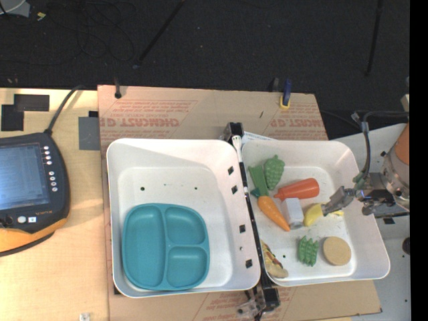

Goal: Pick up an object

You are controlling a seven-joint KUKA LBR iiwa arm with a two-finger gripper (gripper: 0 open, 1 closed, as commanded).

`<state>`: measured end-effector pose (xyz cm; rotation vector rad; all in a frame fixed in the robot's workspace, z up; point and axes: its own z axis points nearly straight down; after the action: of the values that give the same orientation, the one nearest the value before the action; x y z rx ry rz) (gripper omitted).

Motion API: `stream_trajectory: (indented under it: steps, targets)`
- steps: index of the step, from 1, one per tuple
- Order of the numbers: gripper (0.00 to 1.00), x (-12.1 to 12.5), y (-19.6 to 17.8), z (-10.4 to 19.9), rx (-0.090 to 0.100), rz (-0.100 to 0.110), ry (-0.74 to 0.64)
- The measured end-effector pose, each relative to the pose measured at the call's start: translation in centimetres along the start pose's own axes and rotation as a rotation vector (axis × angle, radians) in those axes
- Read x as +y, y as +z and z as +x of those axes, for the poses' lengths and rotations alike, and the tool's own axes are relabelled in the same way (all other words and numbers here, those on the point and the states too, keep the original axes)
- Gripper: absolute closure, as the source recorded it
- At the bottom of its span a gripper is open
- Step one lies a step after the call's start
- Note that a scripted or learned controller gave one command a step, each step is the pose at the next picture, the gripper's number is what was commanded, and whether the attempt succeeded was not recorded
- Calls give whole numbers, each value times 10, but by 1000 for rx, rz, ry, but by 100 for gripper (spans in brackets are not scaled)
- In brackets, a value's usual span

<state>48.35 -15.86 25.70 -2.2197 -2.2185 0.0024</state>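
The right white bin (364,246) holds several toy foods. A yellow piece (313,215) lies near its middle, beside a pale grey block (293,211) and an orange carrot (273,212). A red-orange sausage-shaped piece (298,188) lies just behind them. Two green pieces (267,174) sit at the back left. A small green piece (307,251) and a tan round disc (336,251) rest near the front. My gripper (333,204) reaches in from the right, low over the bin, its tip right at the yellow piece's right side. Nothing is visibly lifted.
The left white bin (167,159) holds a teal divided plate (166,246). A mottled brown-yellow item (274,263) lies in the right bin's front left corner. A black divider (244,206) runs between the bins. A tablet-like pendant (27,179) lies on the bench at far left.
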Motion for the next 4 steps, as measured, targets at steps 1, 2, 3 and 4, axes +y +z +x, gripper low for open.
stream_trajectory:
  steps: [1, 2, 3, 4]
  targets:
    - [0, 71, 81, -18, -1, 2, -4]
    - [0, -9, 174, 0, 2, 4, 1]
    - [0, 57, 170, 76, 3, -4, -9]
    - [0, 80, 170, 63, -1, -2, -1]
